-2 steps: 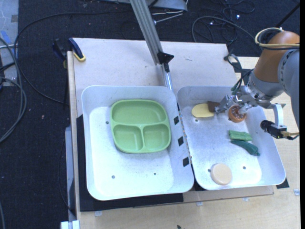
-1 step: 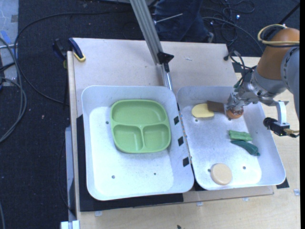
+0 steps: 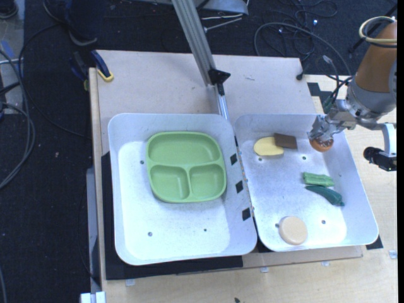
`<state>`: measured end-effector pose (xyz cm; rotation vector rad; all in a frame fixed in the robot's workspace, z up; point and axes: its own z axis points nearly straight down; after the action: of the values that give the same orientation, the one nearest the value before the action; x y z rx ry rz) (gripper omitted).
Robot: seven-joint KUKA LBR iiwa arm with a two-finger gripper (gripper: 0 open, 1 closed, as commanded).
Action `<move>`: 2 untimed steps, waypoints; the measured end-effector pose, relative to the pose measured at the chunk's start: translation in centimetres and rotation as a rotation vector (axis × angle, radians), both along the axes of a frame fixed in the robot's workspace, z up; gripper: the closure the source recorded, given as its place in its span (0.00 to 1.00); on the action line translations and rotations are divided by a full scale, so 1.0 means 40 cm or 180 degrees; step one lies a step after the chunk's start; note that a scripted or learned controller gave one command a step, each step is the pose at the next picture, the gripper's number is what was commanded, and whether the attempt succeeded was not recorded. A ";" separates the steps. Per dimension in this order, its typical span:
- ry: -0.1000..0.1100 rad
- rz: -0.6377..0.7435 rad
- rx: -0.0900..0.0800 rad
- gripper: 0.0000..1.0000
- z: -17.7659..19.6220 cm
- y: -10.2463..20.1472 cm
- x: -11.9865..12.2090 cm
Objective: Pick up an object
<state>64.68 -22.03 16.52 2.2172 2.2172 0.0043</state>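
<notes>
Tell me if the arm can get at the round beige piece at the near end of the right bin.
Probably yes. The round beige piece lies alone on the right bin floor, nothing over it; the gripper is at the far end.

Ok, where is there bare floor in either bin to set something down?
Left white bin: the floor in front of the green divided plate. Right white bin: the middle, between yellow piece, green strips and round beige disc. Crowded at its far right corner, where the gripper sits at an orange object.

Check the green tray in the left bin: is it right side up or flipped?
Right side up. The green tray lies flat in the left bin, and its three hollow compartments face the camera.
</notes>
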 end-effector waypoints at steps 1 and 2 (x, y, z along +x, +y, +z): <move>-0.0005 0.0008 -0.0001 1.00 0.160 0.006 -0.005; -0.0001 0.0009 -0.0001 1.00 0.293 0.006 -0.002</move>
<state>64.60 -21.80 28.26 2.2139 2.2199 0.0045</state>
